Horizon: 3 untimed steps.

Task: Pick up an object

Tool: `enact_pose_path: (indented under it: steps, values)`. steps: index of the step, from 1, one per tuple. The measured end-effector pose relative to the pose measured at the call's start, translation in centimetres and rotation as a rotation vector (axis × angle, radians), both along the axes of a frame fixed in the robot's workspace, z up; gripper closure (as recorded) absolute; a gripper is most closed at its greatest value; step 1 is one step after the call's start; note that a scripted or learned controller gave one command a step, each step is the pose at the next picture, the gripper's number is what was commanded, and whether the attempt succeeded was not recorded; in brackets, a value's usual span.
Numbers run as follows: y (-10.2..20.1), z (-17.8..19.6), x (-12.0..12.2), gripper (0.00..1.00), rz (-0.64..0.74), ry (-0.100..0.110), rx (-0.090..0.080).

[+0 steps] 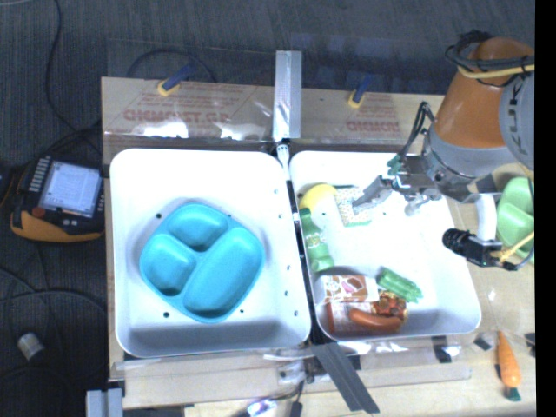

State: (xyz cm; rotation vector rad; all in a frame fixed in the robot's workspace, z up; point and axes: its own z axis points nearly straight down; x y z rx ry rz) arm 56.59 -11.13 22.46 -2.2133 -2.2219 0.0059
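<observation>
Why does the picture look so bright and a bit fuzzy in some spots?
In the camera view, strong light from above washes out the white bins, so their floors show little detail; the clear plastic sheet behind them throws back glare; the blue tray casts a soft shadow; small things like the food packet look blurry, and its print cannot be read.

The right bin serves as landmark: the gripper hangs over its far half, fingers spread apart around nothing. At its left wall lie a yellow ball and a green bottle; a snack packet rests near its front. Beside it, the left bin holds a blue divided tray.
</observation>
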Motion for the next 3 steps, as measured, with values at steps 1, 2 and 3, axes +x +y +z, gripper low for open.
enact_pose_path:
  steps: [1,2,3]
  values:
    - [-1.4,-13.3,3.6,0.0,-0.036,-0.004,-0.003]
    - [-1.3,-12.7,3.6,1.0,-0.036,0.0,0.0]
    - [3.4,-2.2,3.6,1.0,-0.1,0.0,-0.003]
